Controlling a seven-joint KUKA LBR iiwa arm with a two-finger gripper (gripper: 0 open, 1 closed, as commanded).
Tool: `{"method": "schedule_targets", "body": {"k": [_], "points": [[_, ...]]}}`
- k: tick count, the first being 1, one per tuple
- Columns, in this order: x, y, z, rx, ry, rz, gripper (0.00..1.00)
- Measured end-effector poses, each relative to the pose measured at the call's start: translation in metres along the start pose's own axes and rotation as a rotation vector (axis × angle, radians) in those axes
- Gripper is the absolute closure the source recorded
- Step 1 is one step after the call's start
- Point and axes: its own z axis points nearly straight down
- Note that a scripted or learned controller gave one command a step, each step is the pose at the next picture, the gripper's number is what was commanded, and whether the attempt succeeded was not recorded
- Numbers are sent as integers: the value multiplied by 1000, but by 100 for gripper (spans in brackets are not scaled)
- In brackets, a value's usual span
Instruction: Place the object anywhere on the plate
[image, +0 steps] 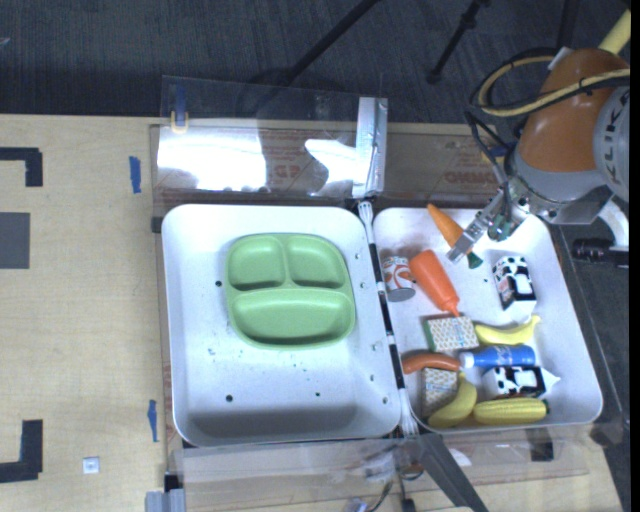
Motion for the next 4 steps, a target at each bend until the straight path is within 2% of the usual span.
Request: {"method": "schedule_targets", "body": {"k": [1, 2, 3, 4], "points": [[71, 49, -18, 1, 2, -52, 100], [110, 114, -19, -4, -3, -515, 100], [109, 114, -19, -4, -3, -514, 0], [109, 114, -19, -4, -3, -514, 0]]}}
